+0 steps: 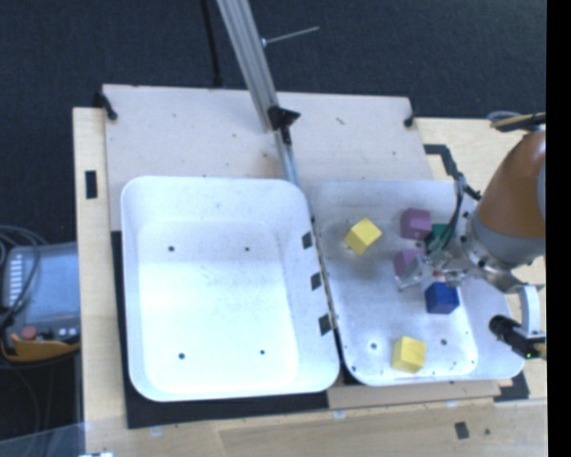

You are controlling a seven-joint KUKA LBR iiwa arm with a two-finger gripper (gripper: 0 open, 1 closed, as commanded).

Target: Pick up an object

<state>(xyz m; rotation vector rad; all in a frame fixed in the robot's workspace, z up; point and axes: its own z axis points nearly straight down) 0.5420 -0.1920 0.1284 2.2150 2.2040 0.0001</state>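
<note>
Approach step, I judge: gripper (428, 272) low in the right bin (362, 365), beside a purple block (405, 261), blue cube (442, 298) near. I cannot tell its state. Next I need the block centred, then closure.

The gripper (428, 272) is hovering low in the right bin (362, 360), beside a purple block (405, 261). A blue cube (442, 298) is lying just below it
</note>
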